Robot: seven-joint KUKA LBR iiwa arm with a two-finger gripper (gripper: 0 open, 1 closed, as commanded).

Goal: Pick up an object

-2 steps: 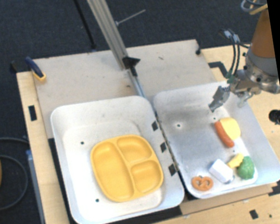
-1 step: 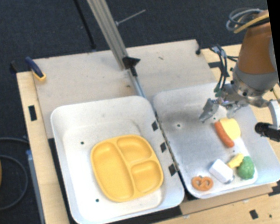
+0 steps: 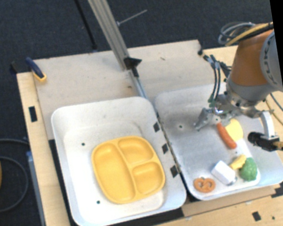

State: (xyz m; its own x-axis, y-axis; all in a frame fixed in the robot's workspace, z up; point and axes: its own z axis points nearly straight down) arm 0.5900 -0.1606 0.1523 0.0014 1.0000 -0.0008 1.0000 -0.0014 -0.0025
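Orange and slim, a carrot [image 3: 226, 135] lies in the right bin [image 3: 189, 145], just below and a little to the right of the pincer [image 3: 210, 116]. Its upper end comes close to the pincer, but nothing shows between the fingers, so the carrot is not held. The pincer hangs over the upper middle of this bin, with grey metal parts reaching to the left over the bare white floor. Whether it is spread or pressed together, I cannot tell from this slanted view.

Touching the right side of the carrot is a yellow piece [image 3: 235, 130], also just below and right of the pincer. Further below, near the bottom wall of the bin, four small things lie close together: a brown pretzel [image 3: 204, 184] at the left, a white block [image 3: 223, 172] beside it, a small yellow bit [image 3: 238, 162] to its right, and a green broccoli [image 3: 248, 170] at the far right. All of these are well apart from the pincer.

Above and to the right of the pincer rises the arm [image 3: 251, 68], with its orange band and some cables around the wrist.

Far to the left of the pincer is the left bin [image 3: 69, 126], and in it lies a yellow plate [image 3: 128, 167] with three compartments. Both bins stand side by side on the wooden worktop [image 3: 82, 76].
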